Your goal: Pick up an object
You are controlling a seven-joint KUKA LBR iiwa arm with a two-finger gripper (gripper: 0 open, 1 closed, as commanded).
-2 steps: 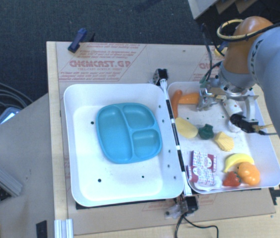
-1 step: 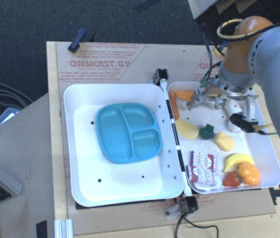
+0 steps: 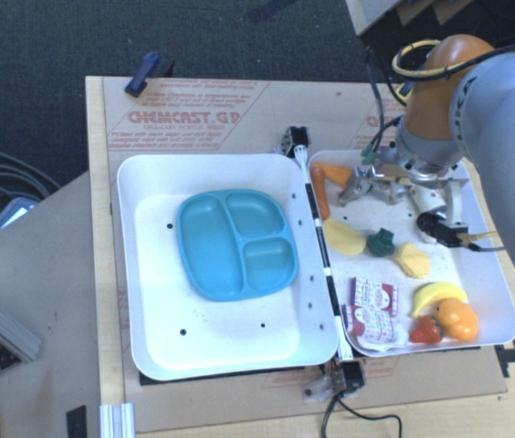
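In the left bin (image 3: pixel 139 245), a blue tray (image 3: pixel 236 243); right bin (image 3: pixel 495 286), toy food.

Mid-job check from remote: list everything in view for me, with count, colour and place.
Bins: two, white, side by side on the bench.
Divided plate: one, blue, in the left bin.
Carrot: one, orange, right bin's far corner.
Yellow pieces: two, mid right bin.
Green piece: one, between them.
Packet: one, red and white, near edge.
Banana: one, yellow, near right corner.
Orange fruit: one, beside the banana.
Gripper: one, grey, over the right bin's far end.
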